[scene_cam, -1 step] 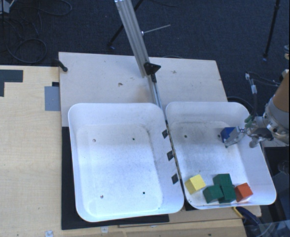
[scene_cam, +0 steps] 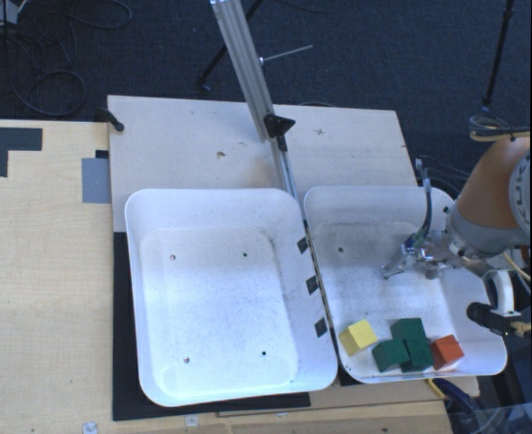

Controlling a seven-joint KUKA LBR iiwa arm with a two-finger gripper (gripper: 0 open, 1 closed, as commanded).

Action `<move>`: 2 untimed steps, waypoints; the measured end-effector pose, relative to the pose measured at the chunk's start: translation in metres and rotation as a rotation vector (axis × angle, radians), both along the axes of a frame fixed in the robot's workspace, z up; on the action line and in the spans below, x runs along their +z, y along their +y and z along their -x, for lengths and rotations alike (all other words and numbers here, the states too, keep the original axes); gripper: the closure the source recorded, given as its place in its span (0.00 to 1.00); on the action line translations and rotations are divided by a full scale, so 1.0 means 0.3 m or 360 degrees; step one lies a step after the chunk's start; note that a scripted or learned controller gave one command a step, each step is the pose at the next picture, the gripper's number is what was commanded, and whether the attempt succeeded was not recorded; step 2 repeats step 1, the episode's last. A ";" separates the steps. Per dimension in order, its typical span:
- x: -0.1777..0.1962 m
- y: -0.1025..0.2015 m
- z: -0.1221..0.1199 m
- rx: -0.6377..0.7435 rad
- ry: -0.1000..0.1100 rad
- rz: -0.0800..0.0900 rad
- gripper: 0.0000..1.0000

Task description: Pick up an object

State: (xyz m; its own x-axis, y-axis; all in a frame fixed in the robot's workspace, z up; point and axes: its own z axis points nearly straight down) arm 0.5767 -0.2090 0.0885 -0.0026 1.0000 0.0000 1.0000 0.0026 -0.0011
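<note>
You have two shallow white bins side by side on the desk (scene_cam: 185,143). The left bin (scene_cam: 148,215) holds no loose objects that you can make out, just a few dark specks on its floor. The right bin (scene_cam: 338,211) carries everything worth grasping, all gathered in its near corner: a yellow block (scene_cam: 358,335), a pair of green blocks (scene_cam: 403,344) touching each other, and an orange-red block (scene_cam: 446,352) pressed against the green ones on the side toward the arm.

The arm (scene_cam: 492,202) reaches in from the right, its orange band above the wrist, and the jaws (scene_cam: 400,264) sit low over the middle of the right bin — metallic and small here, and too blurred for you to tell whether they are spread or pressed together. You can see nothing between them.

The blocks lie nearer the camera than the jaws, well apart from them. The green pair is roughly straight below the jaws in the view, the yellow block off a little toward the left bin, the orange-red one toward the arm's side — none touches the jaws.
</note>
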 end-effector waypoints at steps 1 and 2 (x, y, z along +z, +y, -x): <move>0.008 0.000 -0.209 0.0001 -0.0006 0.0001 0.00; 0.008 0.000 -0.209 0.0001 -0.0006 0.0001 0.00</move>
